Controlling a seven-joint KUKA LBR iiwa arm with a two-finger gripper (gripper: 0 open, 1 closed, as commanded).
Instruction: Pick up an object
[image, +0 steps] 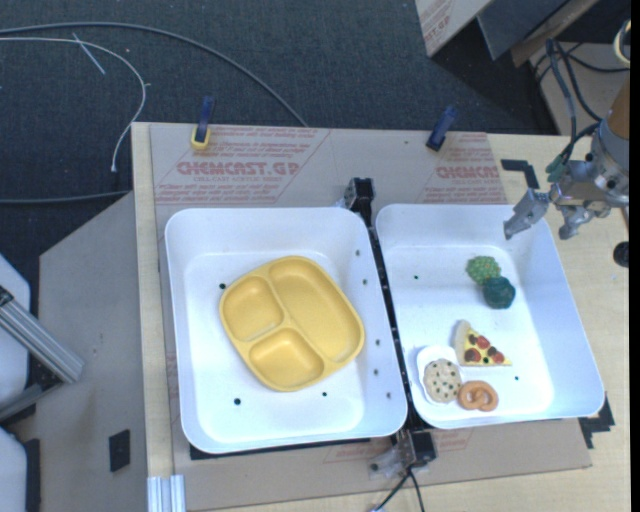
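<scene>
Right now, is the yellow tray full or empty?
Empty. All three compartments of the yellow tray show bare yellow; the toy foods lie in the right bin.

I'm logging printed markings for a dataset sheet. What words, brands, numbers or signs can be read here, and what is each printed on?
"CHEMCAST GP": red print on the sheet under the bins, behind the left bin.
The same red print repeats behind the right bin, too blurred to read surely.
The red lines on the cardboard box at the top are too small to read.

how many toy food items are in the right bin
5: light green broccoli and dark green piece at upper middle; pizza slice, cookie, pretzel near the front.
</scene>
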